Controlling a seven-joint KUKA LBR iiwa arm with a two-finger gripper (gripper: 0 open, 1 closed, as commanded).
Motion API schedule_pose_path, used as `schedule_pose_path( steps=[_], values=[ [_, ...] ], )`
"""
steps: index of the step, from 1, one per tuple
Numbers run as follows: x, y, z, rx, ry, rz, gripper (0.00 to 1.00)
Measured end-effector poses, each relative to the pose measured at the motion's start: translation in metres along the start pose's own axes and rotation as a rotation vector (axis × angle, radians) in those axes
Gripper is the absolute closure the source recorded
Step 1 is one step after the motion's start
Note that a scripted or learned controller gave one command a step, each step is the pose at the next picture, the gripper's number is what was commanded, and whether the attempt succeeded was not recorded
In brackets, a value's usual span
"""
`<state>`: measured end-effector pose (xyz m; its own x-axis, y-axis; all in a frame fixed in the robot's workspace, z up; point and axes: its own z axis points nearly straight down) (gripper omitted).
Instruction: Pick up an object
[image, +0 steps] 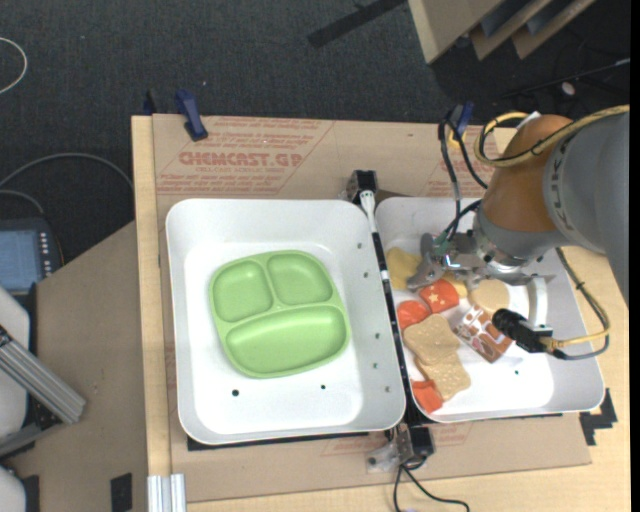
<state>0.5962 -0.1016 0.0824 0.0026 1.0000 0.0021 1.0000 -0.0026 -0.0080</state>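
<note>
The toast slice (433, 341), the nearest clear candidate to the gripper, lies flat in the right bin (560, 395), toward that bin's left side. Its long axis runs on a diagonal, from far-left to near-right, and its near end touches a second tan slice (449, 377) lying just nearer you. You see an orange-red piece (439, 296) just beyond the toast, another (412, 313) at its far-left edge, and a third (425, 396) at the bin's near-left corner. A pale yellow piece (402, 266) sits farther back beside the divider. Just right of the toast lies a small clear packet with brown and red inside (478, 332), also angled diagonally.

The gripper (462, 262) hangs over the far part of the right bin, above the orange-red piece and the pale round item (492, 295); the grey arm (590, 180) and its orange band (520, 190) cover much of it, so you cannot tell how the jaws stand. Nothing is seen held.

In the left bin (200, 230) a green divided plate (279, 312) lies flat, its single large compartment on the near side.
</note>
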Motion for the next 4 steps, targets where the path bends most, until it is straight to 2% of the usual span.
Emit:
schedule_pose_path(
  steps=[1, 2, 3, 4],
  values=[
    [-0.003, 0.007, -0.018, -0.018, -0.007, 0.001, 1.0],
    [-0.002, 0.005, -0.015, -0.013, -0.006, 0.0, 0.0],
    [0.003, -0.055, -0.003, -0.009, -0.002, 0.001, 0.0],
    [0.008, -0.009, -0.003, -0.013, -0.003, -0.004, 0.0]
  ],
)
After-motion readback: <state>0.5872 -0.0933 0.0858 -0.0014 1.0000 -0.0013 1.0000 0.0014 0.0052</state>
